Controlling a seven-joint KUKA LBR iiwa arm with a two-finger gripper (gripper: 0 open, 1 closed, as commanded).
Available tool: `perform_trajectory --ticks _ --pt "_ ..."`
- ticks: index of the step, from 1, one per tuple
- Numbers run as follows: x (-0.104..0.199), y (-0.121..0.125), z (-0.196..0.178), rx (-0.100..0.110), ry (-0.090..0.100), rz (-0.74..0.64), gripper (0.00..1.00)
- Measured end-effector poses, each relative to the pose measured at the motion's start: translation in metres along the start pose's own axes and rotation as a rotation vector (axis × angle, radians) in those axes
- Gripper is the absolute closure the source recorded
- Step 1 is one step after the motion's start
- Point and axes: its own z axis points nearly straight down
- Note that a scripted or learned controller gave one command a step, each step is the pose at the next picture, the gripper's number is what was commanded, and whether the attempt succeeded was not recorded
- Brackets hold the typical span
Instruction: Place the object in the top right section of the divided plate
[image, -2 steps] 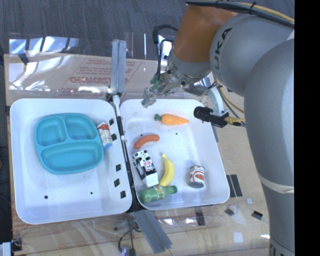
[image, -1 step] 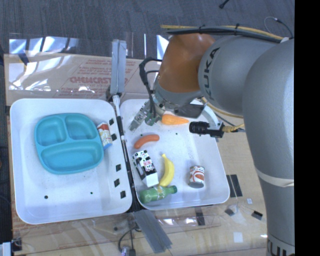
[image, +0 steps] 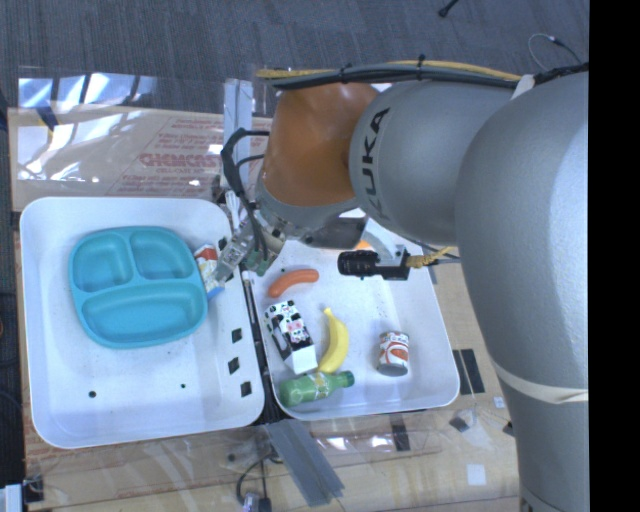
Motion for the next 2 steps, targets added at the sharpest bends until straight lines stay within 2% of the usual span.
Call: perform_trajectory --ticks 1,2 --pt "-0.0091 0.0790 -0.0015 -0.002 -0.004 -0.289 1.00" --pt "-0.0095 0.0786 -0.0014 -0.002 -0.004 -0.288 0.00"
